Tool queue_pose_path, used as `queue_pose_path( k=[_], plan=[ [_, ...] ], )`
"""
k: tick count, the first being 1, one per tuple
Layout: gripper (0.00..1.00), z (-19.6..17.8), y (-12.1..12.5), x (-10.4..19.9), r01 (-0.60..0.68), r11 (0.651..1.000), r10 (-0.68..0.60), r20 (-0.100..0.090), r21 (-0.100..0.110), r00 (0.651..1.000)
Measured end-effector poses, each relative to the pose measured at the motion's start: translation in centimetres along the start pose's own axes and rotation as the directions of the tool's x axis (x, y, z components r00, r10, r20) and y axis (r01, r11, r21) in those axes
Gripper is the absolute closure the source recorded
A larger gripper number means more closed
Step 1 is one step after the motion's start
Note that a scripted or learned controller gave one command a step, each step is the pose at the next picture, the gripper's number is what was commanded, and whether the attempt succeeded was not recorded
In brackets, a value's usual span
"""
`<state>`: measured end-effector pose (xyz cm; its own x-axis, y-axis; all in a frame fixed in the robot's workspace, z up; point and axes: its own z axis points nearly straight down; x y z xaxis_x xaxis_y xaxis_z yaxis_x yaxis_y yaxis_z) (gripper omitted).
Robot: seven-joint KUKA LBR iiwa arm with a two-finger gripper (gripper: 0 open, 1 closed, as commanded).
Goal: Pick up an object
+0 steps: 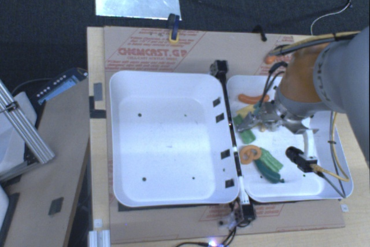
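Reaching from right of frame into right bin (329, 188), my jaws (250, 121) low at its left wall, over green piece (247, 136); cannot tell if jaws open or closed. Orange ring (251, 154), green toy (269, 163) lower centre of bin. Left bin (167, 89) beside.

glossy plastic bins (167, 89), matt cardboard base (150, 49)

I have one fixed camera above the bench (144, 43), looking down at a slant. It frames both white bins: the left bin (167, 81) near centre, the right bin (332, 182) beside it. The arm (341, 75) enters from the right.
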<state>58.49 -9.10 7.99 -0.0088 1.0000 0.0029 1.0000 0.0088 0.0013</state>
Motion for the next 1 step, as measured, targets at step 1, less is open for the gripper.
queue_pose_path(
  k=[1],
  plan=[
    [1.0,-1.83,0.19,-0.31,-0.004,1.0,0.004,0.001,-0.008,1.0]
  ],
)
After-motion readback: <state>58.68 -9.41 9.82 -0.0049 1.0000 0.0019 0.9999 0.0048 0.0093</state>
